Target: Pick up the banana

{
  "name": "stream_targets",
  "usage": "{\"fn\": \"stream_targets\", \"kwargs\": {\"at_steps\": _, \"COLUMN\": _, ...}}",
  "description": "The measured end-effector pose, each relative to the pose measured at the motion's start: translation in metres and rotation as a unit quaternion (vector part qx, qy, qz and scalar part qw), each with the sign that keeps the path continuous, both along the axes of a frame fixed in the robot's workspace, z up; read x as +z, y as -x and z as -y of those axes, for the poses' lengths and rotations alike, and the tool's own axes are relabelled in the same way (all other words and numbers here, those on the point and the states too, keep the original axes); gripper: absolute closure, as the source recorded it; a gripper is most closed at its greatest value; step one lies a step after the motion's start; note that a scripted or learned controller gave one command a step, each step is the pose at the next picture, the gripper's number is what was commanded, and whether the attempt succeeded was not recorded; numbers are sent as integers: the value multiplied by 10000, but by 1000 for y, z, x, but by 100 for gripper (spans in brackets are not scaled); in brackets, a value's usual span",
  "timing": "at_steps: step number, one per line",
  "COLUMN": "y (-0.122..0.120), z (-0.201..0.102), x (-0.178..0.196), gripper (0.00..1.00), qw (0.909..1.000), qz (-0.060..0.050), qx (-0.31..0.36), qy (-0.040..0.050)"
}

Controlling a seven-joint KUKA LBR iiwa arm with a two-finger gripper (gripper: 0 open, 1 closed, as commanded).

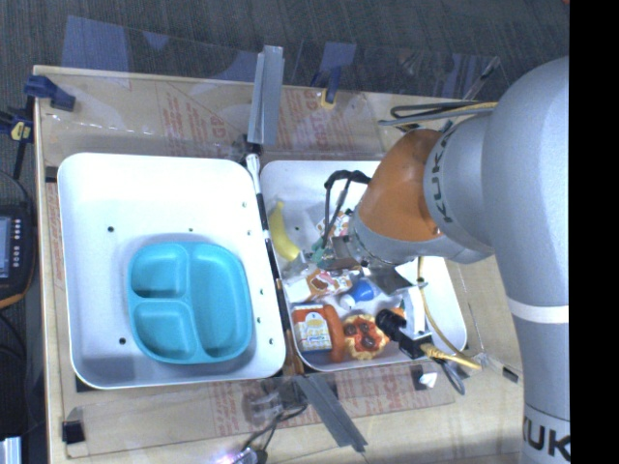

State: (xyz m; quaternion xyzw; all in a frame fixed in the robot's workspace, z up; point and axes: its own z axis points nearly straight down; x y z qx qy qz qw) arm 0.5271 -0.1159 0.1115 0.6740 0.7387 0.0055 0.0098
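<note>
The yellow banana [283,234] lies in the right bin [451,307], along its left wall, pointing towards the back. My gripper [325,252] hangs low over the middle of that bin, just right of the banana's near end, under the orange band of the arm. The arm's bulk hides most of the gripper. I see nothing of the banana lifted off the bin floor.
Close below the gripper lie a red packet [313,329], a pizza-slice toy [364,334], a small blue item [363,291] and an orange-white item [326,280]. The left bin [87,191] holds a blue divided tray [191,301]. A ridge [266,235] separates the bins.
</note>
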Motion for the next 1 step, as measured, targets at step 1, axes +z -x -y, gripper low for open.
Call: {"fn": "stream_targets", "kwargs": {"at_steps": 1, "y": -25, "z": -12, "x": -6, "gripper": 0, "qw": 9985, "qz": 25, "qx": -544, "qy": 34}}
